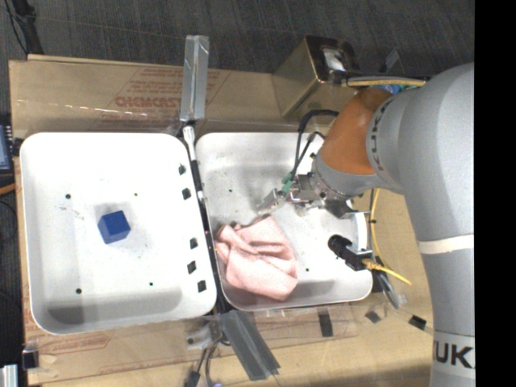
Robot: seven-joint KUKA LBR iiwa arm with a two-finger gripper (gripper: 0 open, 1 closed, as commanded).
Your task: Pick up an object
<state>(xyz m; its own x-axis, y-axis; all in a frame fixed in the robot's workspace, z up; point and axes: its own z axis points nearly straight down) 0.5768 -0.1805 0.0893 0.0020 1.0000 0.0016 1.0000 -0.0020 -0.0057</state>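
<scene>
pink cloth (256, 256): soft, crumpled, right bin | blue cube (114, 226): left bin | claw (284, 194): blurred, grip state unclear

Bright overhead light; soft shadows; gripper perhaps blurred

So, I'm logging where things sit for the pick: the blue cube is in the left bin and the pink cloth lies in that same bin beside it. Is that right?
Not quite. In the camera view the blue cube is in the left bin, but the pink cloth lies in the right bin, near its front left corner, just below the hand.
</scene>
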